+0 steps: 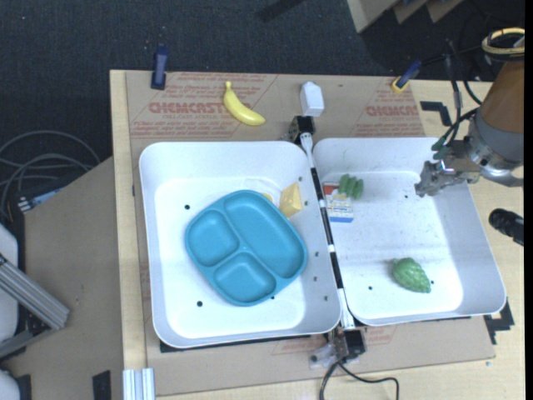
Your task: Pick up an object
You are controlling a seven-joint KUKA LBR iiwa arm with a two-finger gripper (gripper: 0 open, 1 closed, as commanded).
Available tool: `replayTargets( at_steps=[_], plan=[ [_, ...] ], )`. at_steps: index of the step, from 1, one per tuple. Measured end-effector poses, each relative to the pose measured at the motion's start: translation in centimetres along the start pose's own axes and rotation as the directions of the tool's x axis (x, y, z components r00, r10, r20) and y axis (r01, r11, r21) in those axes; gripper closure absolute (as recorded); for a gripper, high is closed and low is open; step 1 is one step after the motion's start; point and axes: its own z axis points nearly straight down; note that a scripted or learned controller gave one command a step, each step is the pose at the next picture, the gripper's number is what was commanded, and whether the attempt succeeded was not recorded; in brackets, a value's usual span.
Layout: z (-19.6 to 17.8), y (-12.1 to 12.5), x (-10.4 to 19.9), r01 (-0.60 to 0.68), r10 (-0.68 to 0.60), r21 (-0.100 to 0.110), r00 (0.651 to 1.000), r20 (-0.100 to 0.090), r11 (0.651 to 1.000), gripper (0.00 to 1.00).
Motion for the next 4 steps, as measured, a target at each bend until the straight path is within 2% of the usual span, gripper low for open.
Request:
replayTargets(
  at_steps=[1,2,3,4],
  plan=[
    [0.1,-0.1,0.0,-0.001,0.001,0.002,1.000,0.000,1.000,0.00],
    [7.1,-7.1,1.3,-0.002,0.002,0.006,1.000,-0.001,1.000,0.00],
    [11.8,-9.7,2.3,-0.002,0.002,0.004,1.000,-0.001,1.000,0.00],
    [10.6,-9.5,2.3,-0.003,0.003,-0.003,1.000,0.001,1.000,1.00]
  ],
)
